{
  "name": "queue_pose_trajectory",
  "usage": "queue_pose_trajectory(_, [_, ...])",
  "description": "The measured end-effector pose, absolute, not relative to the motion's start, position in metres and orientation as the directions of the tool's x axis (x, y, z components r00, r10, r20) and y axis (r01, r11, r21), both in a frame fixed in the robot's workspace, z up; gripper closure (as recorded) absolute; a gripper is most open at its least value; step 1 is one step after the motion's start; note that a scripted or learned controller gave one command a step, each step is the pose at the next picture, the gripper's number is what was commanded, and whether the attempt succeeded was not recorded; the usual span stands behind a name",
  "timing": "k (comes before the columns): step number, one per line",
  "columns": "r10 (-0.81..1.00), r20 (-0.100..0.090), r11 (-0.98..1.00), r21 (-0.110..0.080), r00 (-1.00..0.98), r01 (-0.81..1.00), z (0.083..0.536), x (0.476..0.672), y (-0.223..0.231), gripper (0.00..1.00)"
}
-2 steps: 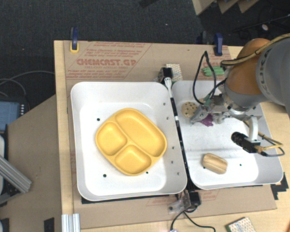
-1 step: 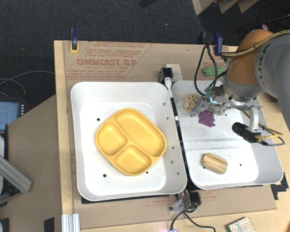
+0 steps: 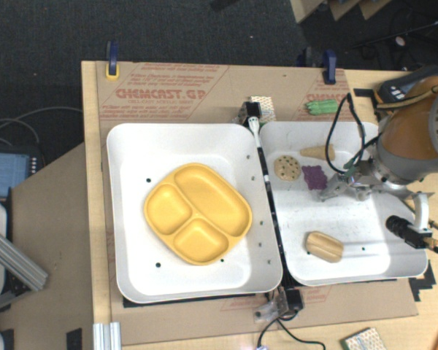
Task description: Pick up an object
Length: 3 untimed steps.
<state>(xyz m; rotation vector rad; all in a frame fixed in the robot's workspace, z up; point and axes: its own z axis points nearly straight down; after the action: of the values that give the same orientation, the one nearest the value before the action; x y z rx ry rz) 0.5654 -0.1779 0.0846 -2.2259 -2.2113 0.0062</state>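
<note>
Two shallow white bins are sitting side by side on the bench, touching along their inner rims. The left white bin (image 3: 124, 195) is holding one item: a yellow plastic tray with three compartments (image 3: 197, 214), lying flat near the bin's middle and turned at a slant.

The right white bin (image 3: 365, 265) is holding four loose items. One round speckled cookie (image 3: 287, 168) is lying near the bin's upper left corner. One purple toy bunch of grapes (image 3: 314, 176) is lying just beside the cookie, on its right. One tan cone-shaped piece (image 3: 315, 152) is lying above the grapes, near the bin's far wall. One tan bread-roll-shaped block (image 3: 324, 246) is lying alone in the lower part of the bin, well apart from the other three.

The grey arm with the orange band (image 3: 412, 133) is reaching in from the right over the right bin. The two-finger gripper (image 3: 339, 186) is hanging low over the bin floor, just right of the grapes. The metal fingers (image 3: 334, 189) are standing apart and are clamping nothing; whether a fingertip is touching the grapes cannot be told.

Outside the bins, one green object (image 3: 322, 108) is lying on the brown printed board (image 3: 168, 93) above the right bin. Two blue clamps (image 3: 113, 60) are gripping the board's far edge.
</note>
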Motion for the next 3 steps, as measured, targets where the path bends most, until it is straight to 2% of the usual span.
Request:
queue_pose_trajectory(1, [1.000,0.000,0.005,0.006,-0.005,1.000,0.085,0.634,-0.145,0.00])
queue_pose_trajectory(2, [1.000,-0.002,0.002,0.006,-0.002,1.000,0.097,0.632,-0.148,1.00])
queue_pose_trajectory(3, [1.000,-0.002,0.002,0.005,-0.002,1.000,0.096,0.632,-0.148,0.00])
